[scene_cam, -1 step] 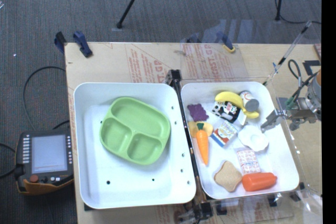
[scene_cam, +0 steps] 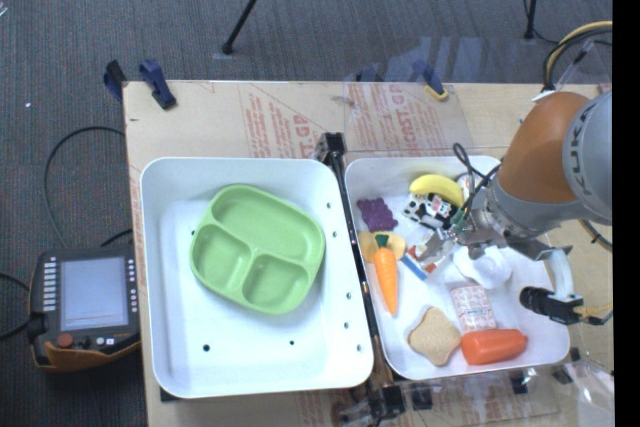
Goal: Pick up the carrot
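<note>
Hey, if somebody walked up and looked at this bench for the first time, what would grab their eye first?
Probably the green divided plate, alone in the left bin. Next, the right bin, crowded with toy food: the carrot along its left side, a banana near the top, and toast at the bottom. The arm reaches in from the right, its gripper just right of the carrot.

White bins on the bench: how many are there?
2. The left white bin holds a green plate. The right white bin holds toy food, the carrot among them, and the robot's hand is over it.
</note>
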